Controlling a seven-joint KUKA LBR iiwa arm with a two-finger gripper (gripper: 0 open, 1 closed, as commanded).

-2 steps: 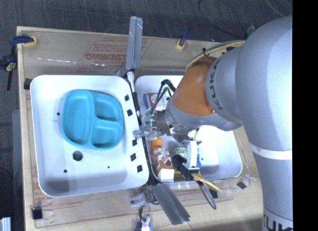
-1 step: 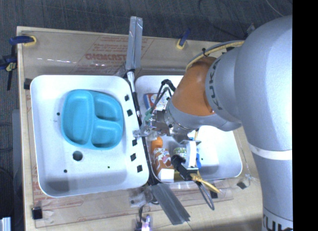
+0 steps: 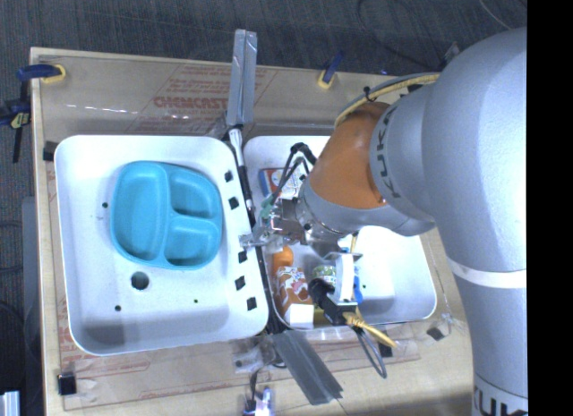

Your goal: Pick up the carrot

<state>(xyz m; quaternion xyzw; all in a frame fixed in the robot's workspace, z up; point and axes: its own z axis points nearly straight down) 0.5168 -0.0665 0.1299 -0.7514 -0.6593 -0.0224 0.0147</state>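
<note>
Two white bins sit on the counter: the left bin holds one blue tray, the right bin one carrot among packets, just below the tool

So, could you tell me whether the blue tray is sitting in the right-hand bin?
No, the blue tray lies in the left bin, away from the arm.
</note>
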